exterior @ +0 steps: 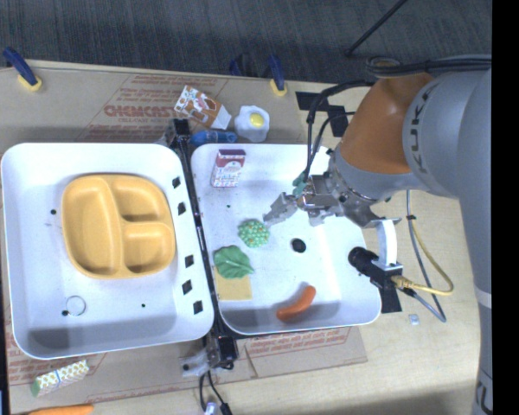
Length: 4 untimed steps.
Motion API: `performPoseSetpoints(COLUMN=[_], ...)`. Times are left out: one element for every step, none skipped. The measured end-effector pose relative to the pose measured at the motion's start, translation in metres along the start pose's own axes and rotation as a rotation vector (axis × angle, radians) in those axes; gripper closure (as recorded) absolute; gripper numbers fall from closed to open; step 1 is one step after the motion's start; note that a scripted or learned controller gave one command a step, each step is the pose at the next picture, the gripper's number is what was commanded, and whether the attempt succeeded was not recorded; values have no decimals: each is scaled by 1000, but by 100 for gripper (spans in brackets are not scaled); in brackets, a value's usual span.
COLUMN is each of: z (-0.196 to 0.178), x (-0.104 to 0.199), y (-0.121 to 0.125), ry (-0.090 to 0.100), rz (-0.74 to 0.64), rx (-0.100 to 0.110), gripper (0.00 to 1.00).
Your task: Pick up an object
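The right bin holds a red-and-white carton at its far left, a ball of green peas in the middle, a green leaf on a tan slice, and an orange sausage near the front wall. My gripper hangs over this bin, just right of and above the peas, with its grey fingers pointing left. Nothing shows between the fingers, and their gap is too unclear to read.
The left bin carries a yellow divided tray. Behind the bins lie a small snack packet, a blue item and a yellow-and-white egg-like toy. A wrapped candy lies at the front left.
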<state>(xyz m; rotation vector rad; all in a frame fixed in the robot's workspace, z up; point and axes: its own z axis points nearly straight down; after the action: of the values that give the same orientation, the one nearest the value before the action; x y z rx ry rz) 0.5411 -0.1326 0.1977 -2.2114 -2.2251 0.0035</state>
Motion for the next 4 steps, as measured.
performPoseSetpoints(z=[89,106,107,96], x=[-52,-69,-52,-52], y=[-39,-65,-65,-64], ry=[0,1,1,1], rz=[93,-61,-339,-343], rx=[1,-1,0,1], gripper=[0,0,0,100])
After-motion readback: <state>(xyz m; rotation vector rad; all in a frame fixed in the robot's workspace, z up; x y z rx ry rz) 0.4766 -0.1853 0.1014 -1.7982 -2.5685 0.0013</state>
